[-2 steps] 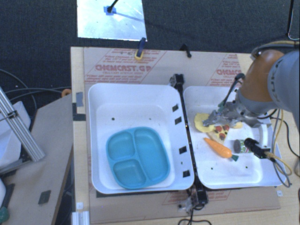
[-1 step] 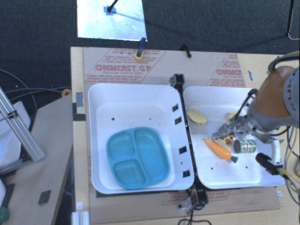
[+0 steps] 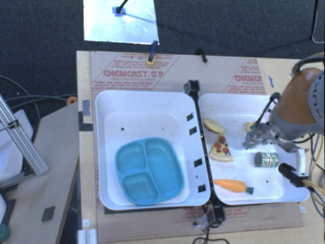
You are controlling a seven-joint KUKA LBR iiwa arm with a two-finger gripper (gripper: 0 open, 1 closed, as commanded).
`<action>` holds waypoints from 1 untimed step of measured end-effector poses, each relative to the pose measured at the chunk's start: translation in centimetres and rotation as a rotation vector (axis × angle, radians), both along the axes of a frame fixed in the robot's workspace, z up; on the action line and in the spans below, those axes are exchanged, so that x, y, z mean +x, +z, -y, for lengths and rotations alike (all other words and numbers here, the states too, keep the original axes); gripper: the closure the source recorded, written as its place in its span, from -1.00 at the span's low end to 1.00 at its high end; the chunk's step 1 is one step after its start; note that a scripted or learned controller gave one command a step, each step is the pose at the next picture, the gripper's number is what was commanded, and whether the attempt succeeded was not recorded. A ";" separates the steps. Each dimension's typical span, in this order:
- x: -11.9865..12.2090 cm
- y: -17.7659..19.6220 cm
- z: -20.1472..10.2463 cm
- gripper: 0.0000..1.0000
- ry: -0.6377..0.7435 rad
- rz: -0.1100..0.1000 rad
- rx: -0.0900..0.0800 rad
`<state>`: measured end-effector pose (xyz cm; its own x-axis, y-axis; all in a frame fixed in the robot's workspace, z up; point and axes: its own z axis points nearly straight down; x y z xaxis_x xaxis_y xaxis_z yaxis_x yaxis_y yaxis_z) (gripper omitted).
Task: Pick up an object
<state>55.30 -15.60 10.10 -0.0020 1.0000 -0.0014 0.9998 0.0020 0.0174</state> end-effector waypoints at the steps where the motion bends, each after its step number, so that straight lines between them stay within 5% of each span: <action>1: 7.9 -1.6 -0.7 1.00 0.005 -0.008 -0.001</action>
